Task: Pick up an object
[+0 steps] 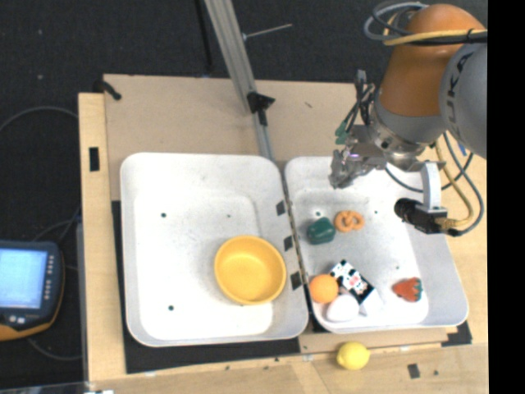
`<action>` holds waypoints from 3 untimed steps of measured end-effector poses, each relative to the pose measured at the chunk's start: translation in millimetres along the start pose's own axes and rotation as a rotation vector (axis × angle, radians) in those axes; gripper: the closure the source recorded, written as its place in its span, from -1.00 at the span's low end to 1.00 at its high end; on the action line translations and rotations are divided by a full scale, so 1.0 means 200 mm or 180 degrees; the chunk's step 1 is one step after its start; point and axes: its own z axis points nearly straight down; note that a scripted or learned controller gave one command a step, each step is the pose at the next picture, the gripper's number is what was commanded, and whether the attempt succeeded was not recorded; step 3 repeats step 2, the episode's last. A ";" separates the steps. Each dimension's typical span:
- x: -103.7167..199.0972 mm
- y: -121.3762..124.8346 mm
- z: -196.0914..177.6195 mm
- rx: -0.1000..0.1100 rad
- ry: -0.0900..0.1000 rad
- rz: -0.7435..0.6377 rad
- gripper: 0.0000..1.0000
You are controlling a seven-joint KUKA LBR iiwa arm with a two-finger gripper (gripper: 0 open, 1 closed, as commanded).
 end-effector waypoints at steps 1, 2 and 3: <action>0.24 0.04 -0.01 -0.0006 0.0004 -0.0002 1.00; 0.48 0.08 0.09 0.0003 -0.0003 0.0004 1.00; 0.48 0.08 0.09 0.0003 -0.0003 0.0004 1.00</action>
